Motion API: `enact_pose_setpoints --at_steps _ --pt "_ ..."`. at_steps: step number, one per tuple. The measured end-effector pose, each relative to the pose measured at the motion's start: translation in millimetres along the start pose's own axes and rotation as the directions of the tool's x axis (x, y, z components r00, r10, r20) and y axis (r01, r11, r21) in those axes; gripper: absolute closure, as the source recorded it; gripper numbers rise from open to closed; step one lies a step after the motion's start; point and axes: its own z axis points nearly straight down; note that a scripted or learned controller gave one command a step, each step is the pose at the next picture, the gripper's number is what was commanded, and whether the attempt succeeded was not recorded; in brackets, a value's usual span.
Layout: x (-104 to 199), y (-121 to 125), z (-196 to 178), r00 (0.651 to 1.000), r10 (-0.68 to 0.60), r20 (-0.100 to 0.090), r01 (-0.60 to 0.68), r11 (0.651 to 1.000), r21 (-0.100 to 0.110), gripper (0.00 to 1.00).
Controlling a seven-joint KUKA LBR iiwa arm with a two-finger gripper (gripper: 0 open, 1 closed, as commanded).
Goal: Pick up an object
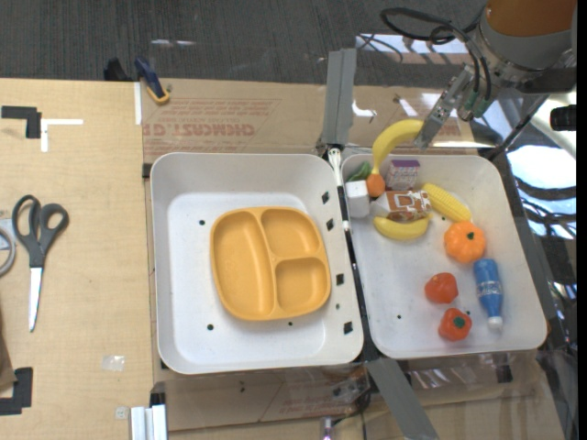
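From my seat I see the gripper [431, 125] up at the far edge of the right bin [518, 246], its slim grey fingers [442, 110] clamped on one end of a curved, smooth yellow banana [396, 141], which hangs raised over the bin's far left corner. The arm's orange band [532, 3] sits at the top right, with black cables looping beside it. Below the lifted banana lies a cluster: a small boxy purple-and-white carton [404, 170], a little orange carrot-like piece [375, 185] with a green bit next to it, a white block [357, 199], a brown printed packet [406, 203], a second banana [402, 228] curving along the packet's near side, and a bumpy yellow corn cob [446, 202] to its right. Nearer and to the right sits a round, ribbed orange pumpkin-shaped toy [465, 242], then a blue plastic bottle [488, 288] with a white cap lying on its side, and two glossy red-orange rounded fruits [441, 288] [455, 324]. The left bin [174, 273], shallow, white and round-cornered, holds a matte yellow-orange divided tray [271, 262] with three compartments. Out on the pale wooden bench [83, 337] to the left lie grey-handled scissors [37, 246], and brown cardboard [229, 122] lies flat beyond the bins.
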Motion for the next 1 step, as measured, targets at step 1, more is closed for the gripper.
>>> enact_pose_setpoints --at_steps 1 --pt "9.3 -28.4 32.1 0.996 -0.091 -0.002 0.091 0.996 0.000 1.00"
